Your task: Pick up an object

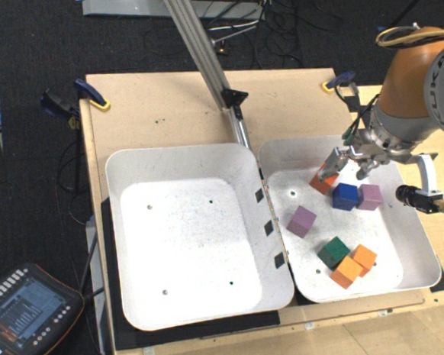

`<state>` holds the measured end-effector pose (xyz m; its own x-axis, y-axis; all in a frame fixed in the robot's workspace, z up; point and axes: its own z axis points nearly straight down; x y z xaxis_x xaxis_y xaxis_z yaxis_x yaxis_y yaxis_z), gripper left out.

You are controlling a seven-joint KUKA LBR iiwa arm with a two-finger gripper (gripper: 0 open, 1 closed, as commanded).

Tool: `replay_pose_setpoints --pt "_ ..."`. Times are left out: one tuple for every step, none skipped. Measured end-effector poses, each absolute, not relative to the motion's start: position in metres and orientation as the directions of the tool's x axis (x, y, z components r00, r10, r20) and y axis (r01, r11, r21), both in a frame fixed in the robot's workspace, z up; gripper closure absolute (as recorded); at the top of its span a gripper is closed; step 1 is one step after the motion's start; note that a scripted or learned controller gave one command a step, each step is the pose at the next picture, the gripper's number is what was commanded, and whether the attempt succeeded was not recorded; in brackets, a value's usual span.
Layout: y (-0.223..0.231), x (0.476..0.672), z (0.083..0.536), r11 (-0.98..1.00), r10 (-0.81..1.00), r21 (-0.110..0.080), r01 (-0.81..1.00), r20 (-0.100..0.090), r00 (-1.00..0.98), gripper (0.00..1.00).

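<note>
While your arm reaches in from the right, its end effector (349, 163) hangs over the far part of the right bin (413, 273), above the blocks there. You cannot tell from this view how far it is open, and no block is seen in its hold.

Right bin contents: a red-orange block (323, 180) just below the end effector; a blue block (346, 196) touching a small purple block (370, 197); a larger purple block (301, 221) apart, nearer the divide; a green block (334, 251) against two orange blocks (355, 266) at the near side.

Left bin (188, 229) sits beside it on the surface (171, 108), rims meeting. A teach pendant (30, 318) lies off the near-left corner.
</note>
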<state>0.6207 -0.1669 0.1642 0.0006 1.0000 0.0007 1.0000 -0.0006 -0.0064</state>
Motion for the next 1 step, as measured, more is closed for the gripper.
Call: replay_pose_setpoints --pt "-0.1681 0.6252 0.1019 0.0 1.0 -0.004 1.0 0.0 0.0 0.0"
